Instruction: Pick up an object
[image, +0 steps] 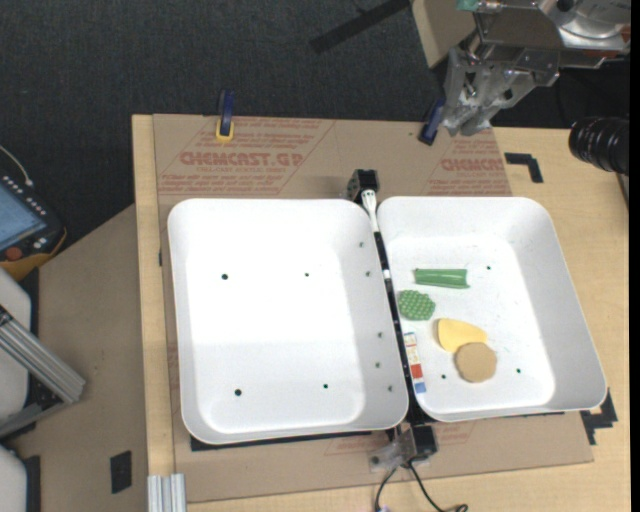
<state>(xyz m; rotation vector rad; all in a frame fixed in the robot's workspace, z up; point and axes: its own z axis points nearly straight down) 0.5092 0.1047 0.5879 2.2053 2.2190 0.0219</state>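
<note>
Nearest me, at the desk's (110, 300) front edge, a cable clip (405, 447) sits just below the seam between the two bins. The left bin (200, 400) holds nothing I can pick; the right bin (560, 300) carries all four candidates in a loose cluster near its left wall. Closest is a tan round disc (477, 362), touching a yellow wedge (457, 332) just behind it. Next comes a green dotted disc (416, 304), then a green bar (441, 278), lying flat and apart from the others.

The hand (470, 112) hangs high beyond the far rim of the right bin, over the cardboard, well apart from every piece. I cannot tell whether it is released or clenched; its tips blur into the mount.

I judge the approach hasn't begun. I'd aim for the green bar: isolated, with long straight sides to close across. The flat discs look hard to catch.
</note>
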